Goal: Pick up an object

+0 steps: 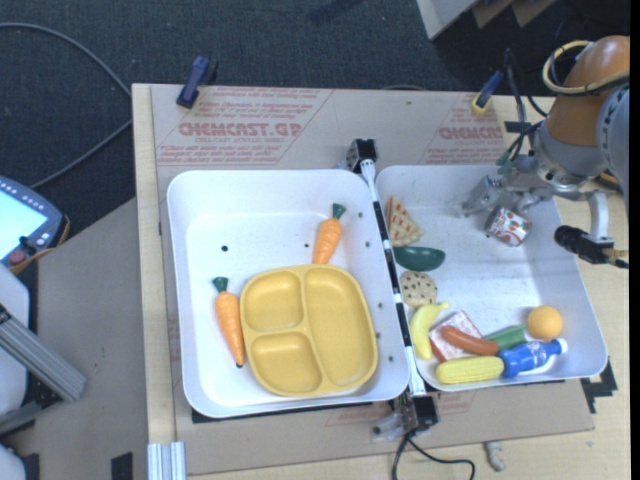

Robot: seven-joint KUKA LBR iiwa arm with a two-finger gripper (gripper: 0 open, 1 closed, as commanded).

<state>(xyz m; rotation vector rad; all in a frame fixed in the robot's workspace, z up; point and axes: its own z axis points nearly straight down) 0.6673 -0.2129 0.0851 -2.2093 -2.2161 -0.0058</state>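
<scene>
One hand (pixel 503 204) near right bin's (pixel 590 313) far edge, grip state unclear, just above can (pixel 508 227).

Both bins, the left (pixel 190 268) and the right (pixel 575 298), look like smooth white plastic with a slight sheen. The yellow tray (pixel 305 328) is glossy moulded plastic, as are the two carrots (pixel 229 323) (pixel 327 238) beside it. At lower right, the corn (pixel 465 371), sausage (pixel 468 342) and orange (pixel 544 322) look like shiny plastic too. The bench (pixel 250 118) is matt brown, cardboard-like, with red print. The arm (pixel 585 98) at upper right has smooth grey and orange casing.
</scene>
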